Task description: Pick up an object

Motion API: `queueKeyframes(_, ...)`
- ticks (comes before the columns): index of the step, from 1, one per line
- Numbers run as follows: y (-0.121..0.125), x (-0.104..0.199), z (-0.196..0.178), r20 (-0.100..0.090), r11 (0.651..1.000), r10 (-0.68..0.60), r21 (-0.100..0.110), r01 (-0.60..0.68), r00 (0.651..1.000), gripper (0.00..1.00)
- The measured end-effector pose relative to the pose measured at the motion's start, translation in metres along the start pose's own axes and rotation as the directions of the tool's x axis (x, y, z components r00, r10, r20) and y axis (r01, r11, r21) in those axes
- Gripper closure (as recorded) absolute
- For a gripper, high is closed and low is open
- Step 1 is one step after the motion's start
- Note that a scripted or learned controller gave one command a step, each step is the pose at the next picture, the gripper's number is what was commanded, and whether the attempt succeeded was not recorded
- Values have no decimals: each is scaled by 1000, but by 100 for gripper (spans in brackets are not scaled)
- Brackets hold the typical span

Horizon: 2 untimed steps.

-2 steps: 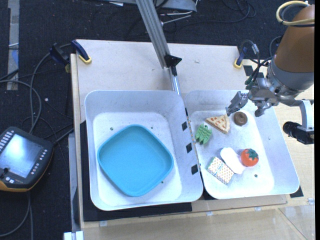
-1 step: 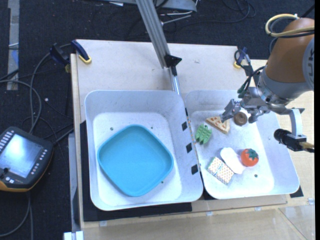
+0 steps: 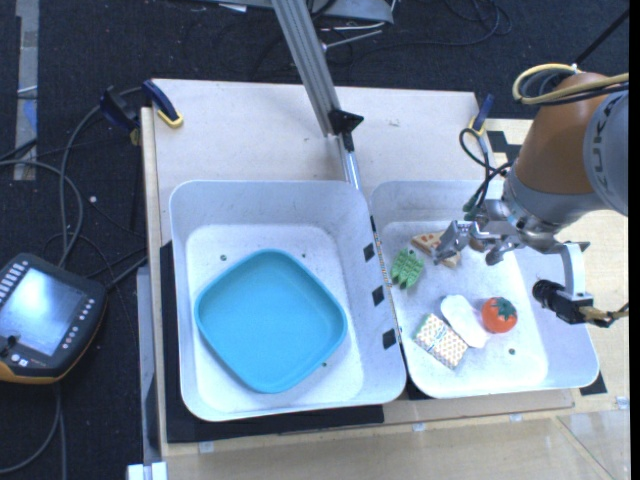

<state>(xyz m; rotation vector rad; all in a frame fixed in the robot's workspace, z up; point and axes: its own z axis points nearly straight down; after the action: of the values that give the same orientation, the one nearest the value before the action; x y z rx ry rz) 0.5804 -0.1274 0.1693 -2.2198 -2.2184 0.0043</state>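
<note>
hand (image 3: 466,240) over tan wedge (image 3: 432,245), grip state can't tell; wedge looks light, rigid, pinch across flat sides

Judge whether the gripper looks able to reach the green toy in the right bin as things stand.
Probably yes: the green toy lies uncovered, apart from its neighbours, and the gripper hangs just to its right with nothing between.

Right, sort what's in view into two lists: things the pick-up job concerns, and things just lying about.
Job:
- gripper, over the right bin
- green toy
- tan wedge
- white oblong piece
- red tomato-like toy
- patterned block

Lying about:
- blue tray in the left bin
- handheld pendant on the floor
- clamp at the bench corner
</note>
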Motion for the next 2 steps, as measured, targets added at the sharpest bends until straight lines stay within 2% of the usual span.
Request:
queueKeyframes(1,-3,-4,62,0,1000,0,1,0,1000,0)
queueKeyframes(2,-2,-4,49,1,1000,0,-5,0,1000,100)
